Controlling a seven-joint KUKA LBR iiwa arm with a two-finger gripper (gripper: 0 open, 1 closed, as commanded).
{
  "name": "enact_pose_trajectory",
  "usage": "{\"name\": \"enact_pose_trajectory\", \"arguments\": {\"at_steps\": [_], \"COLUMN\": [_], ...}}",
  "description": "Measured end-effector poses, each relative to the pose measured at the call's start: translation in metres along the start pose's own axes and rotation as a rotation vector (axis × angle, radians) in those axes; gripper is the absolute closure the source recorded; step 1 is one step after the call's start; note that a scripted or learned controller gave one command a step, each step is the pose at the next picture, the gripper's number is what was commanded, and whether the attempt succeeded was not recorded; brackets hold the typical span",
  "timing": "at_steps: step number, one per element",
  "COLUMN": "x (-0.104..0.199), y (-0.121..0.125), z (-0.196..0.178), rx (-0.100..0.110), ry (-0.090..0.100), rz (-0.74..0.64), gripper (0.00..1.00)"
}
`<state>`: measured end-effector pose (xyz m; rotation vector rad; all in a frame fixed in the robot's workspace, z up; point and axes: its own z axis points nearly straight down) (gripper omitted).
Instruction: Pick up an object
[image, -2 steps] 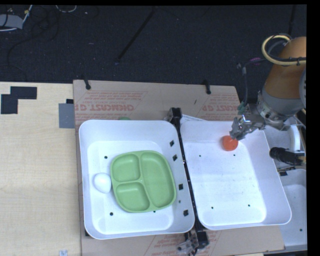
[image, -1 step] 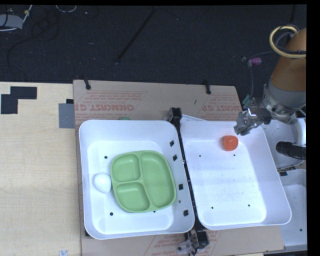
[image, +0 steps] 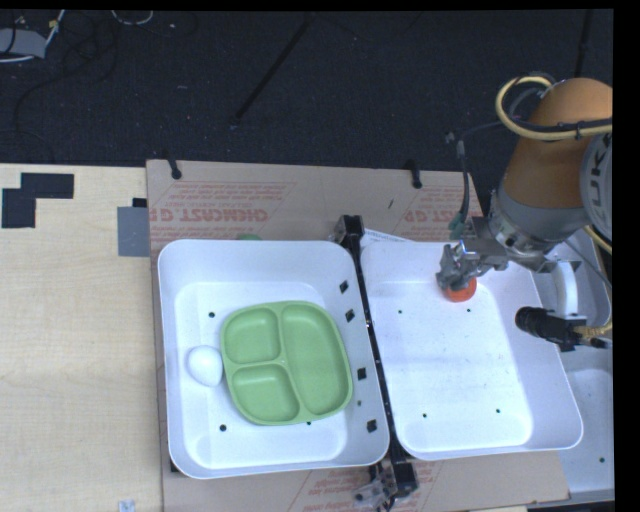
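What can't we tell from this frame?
- Orange object, camera view: mostly covered by the gripper, so its shape is unclear.
- Grasp: whether the object is held cannot be seen from above.
- White ball beside the green divided plate: too washed out against the bin to identify.

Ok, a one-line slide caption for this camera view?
Gripper low over a small orange object in the right bin; green divided plate in the left bin.

Grey arm (image: 545, 215) with orange band (image: 560, 135), yellow looped cable (image: 512, 110), dark metal tool (image: 458, 268).
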<state>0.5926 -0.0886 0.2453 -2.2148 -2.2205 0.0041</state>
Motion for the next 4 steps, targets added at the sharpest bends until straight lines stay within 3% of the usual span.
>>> {"name": "enact_pose_trajectory", "arguments": {"at_steps": [1,3,4], "x": [0.050,0.143,0.193], "y": [-0.007,-0.055,-0.066], "z": [0.007,0.016,0.028], "rx": [-0.001,0.001,0.000], "ry": [0.000,-0.001,-0.001], "rz": [-0.001,-0.001,-0.001], "gripper": [1.00,1.00,1.00]}}
